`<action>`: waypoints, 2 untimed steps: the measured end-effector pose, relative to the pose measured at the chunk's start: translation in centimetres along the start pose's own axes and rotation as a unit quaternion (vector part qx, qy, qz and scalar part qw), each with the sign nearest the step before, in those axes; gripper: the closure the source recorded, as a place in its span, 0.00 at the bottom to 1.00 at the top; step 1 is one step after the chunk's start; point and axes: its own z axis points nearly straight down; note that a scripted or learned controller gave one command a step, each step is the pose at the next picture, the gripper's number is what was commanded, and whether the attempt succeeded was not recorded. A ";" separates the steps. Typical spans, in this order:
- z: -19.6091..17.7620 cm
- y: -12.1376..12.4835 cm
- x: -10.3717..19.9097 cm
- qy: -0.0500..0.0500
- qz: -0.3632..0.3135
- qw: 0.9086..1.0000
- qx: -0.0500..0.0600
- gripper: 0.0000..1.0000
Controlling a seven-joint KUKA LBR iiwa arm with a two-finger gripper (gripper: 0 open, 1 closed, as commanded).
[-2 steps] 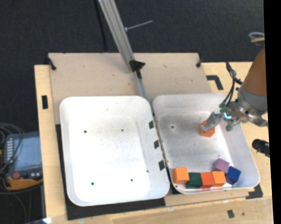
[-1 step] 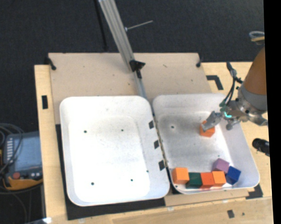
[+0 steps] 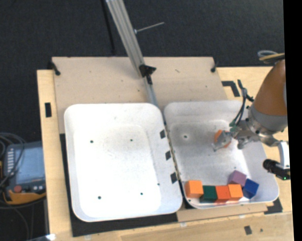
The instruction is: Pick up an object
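Note:
My gripper (image 3: 223, 141) hangs over the middle of the right bin (image 3: 191, 120), reaching in from the right. A small orange block (image 3: 218, 135) shows between its fingers (image 3: 228, 143), partly hidden by them, and the gripper is shut on it. Along the right bin's front wall lie several more blocks: an orange one (image 3: 195, 188), a green one (image 3: 209, 193), two orange ones (image 3: 223, 193) (image 3: 235, 190), a purple one (image 3: 238, 177) and a blue one (image 3: 250, 187).
The left bin (image 3: 115, 159) lies beside the right one, sharing a divider with black clips (image 3: 168, 154). A slanted metal rail (image 3: 130, 41) rises from the back of the bench. A grey device with cables (image 3: 23, 168) sits off the bench's left side.

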 end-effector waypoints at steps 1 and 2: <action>4.7 0.1 -0.2 -0.001 0.002 1.000 -0.004 0.00; 3.5 0.2 -0.3 -0.001 0.004 1.000 -0.005 1.00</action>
